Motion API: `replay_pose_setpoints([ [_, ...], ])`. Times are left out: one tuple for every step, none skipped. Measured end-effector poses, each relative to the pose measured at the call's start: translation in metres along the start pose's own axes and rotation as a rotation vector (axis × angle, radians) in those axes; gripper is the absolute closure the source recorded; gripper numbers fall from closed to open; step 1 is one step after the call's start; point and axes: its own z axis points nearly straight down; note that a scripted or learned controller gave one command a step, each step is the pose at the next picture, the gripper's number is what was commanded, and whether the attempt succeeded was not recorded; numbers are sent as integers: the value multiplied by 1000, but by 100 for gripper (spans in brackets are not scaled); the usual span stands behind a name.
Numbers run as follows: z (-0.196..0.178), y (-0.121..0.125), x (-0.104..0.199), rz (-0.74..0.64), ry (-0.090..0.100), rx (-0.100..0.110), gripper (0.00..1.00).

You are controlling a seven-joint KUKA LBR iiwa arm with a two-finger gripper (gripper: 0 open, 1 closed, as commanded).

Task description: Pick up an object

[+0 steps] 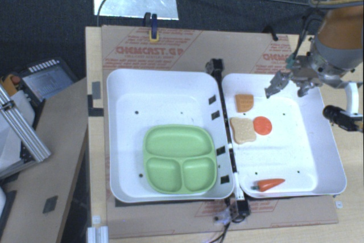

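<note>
Bright even overhead light, glare on white bins, soft shadows, slightly grainy

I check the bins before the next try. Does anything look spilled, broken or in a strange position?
Nothing stands out. The green divided plate sits flat in the left bin. In the right bin, the bread slice, red disc, orange piece and carrot lie loose on the floor. The gripper hangs above the right bin's far edge.
</note>
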Motion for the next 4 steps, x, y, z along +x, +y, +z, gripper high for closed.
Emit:
replay_pose_setpoints([
  [-6, 2, 0, -2, -1, -11, 0],
  [55, -2, -3, 0, 0, -6, 0],
  [118, -5, -6, 0, 0, -5, 0],
  [169, -4, -5, 0, 0, -9, 0],
])
